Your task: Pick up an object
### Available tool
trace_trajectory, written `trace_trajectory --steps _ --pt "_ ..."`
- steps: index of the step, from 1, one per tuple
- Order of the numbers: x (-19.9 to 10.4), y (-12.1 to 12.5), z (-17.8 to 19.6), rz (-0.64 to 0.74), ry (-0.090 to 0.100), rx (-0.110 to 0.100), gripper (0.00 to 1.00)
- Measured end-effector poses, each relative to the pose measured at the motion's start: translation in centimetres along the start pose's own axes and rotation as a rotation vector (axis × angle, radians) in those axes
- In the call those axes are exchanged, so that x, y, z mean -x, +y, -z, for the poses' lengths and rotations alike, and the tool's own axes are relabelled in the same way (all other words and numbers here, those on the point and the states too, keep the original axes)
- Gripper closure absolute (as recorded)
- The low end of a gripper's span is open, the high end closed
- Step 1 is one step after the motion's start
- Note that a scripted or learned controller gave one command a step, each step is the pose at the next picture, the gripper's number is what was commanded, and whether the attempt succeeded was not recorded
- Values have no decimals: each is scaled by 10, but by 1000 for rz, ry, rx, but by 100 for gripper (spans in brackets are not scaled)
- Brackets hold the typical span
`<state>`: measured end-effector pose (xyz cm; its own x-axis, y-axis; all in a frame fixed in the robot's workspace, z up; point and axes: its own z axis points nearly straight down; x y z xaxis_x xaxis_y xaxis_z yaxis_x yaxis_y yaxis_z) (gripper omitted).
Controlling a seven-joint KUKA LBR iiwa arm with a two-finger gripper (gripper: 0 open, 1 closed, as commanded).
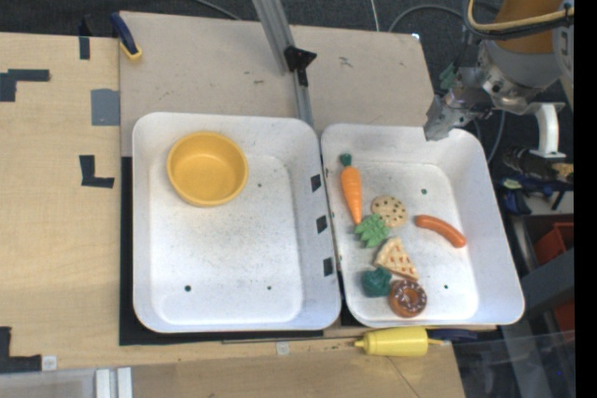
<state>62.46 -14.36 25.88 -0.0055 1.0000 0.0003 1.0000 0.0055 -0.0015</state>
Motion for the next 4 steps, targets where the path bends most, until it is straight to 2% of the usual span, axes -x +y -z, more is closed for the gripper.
trace_trajectory --steps 1,2,4 --pt "-53 7 -4 1 1 0 100" --pt "-103 -4 -8 0 1 -1 100" --pt "-224 -4 -18 2 1 -2 100"
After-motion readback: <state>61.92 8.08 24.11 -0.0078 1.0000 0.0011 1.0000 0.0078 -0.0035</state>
